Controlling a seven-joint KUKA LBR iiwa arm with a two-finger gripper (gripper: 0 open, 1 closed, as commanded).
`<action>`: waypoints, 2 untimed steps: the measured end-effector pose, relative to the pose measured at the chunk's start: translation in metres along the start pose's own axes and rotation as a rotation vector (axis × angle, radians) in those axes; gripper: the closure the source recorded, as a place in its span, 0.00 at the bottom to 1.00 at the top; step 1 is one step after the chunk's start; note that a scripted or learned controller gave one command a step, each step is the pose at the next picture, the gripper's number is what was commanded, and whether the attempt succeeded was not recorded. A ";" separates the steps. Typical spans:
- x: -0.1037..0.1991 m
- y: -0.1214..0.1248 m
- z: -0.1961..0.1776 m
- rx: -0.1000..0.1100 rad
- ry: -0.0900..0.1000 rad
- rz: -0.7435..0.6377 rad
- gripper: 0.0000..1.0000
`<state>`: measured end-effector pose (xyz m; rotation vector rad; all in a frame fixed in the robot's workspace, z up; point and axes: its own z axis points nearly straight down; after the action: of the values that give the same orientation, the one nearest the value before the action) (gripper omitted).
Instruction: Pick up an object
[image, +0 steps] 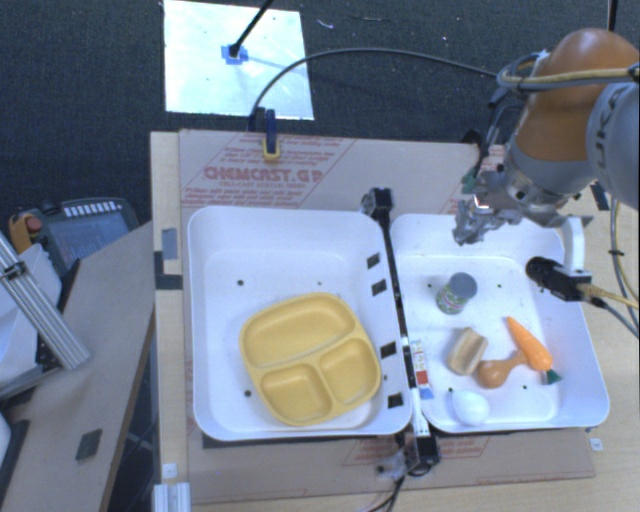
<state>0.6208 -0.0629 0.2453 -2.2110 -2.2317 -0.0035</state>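
Objects in your right bin (575, 395): a can (457, 293), bread piece (466, 350), carrot (530, 346) and egg (468, 406) toward its front edge. Your gripper (470, 228) hangs over the bin's back edge. You cannot tell how it stands.

One fixed camera looks down at a slant from above the surface (300, 150); both bins (215, 330) sit mid-distance.

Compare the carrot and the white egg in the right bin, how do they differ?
The carrot is orange, while the egg is white. The carrot is long and tapered, lying at a slant with a small green end toward the bin's front right; the egg is short and rounded. The carrot lies farther right, touching the tan gourd-shaped piece; the egg sits nearer the front wall. Both rest in the right bin, away from the gripper.
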 end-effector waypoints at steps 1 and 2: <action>0.052 -0.001 0.014 0.001 0.000 0.000 1.00; 0.111 0.001 0.024 0.001 0.000 -0.001 1.00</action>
<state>0.6203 0.0486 0.2217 -2.2093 -2.2320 -0.0028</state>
